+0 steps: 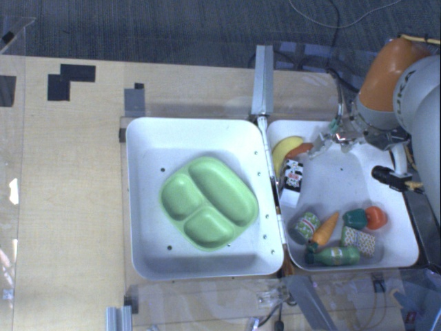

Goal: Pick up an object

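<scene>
The right bin [351, 185] holds the objects. A yellow banana-like piece [286, 148] lies at its far left corner, with a black and white box [293, 176] just in front of it. Along the near side lie an orange carrot [326, 228], a green bottle [335, 256], two patterned pieces [306, 224] [359, 240], a green item [355, 218] and a red-orange tomato [376, 216]. My gripper [329, 141] hangs low over the bin's far edge, just right of the yellow piece. A small reddish-brown item [303, 149] sits at its tip.
The left bin [148, 150] holds a light green divided plate [209, 202]. A metal divider post [262, 81] stands between the bins at the back. The grey arm with its orange band [386, 74] fills the upper right. A cable [324, 12] lies on the floor beyond.
</scene>
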Tool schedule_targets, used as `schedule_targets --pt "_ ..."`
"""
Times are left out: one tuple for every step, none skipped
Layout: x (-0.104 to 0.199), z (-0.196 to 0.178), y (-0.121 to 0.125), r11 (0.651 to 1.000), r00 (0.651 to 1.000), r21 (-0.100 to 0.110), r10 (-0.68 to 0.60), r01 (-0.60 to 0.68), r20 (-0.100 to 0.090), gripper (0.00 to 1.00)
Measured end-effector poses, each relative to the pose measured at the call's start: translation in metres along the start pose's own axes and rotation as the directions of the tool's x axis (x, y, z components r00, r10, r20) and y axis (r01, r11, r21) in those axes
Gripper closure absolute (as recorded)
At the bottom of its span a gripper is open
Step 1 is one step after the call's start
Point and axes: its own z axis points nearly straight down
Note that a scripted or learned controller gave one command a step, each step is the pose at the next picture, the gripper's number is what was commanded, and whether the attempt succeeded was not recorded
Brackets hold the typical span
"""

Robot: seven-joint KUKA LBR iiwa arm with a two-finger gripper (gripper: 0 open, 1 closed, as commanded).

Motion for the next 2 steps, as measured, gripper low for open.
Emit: schedule_targets --pt "-0.031 -0.069 -0.070 0.995 0.995 -0.003 -0.103 0.103 0.002 0.00" --pt "-0.030 -0.082 -0.067 0.994 0.994 -0.010 -0.105 0.105 0.005 1.00"
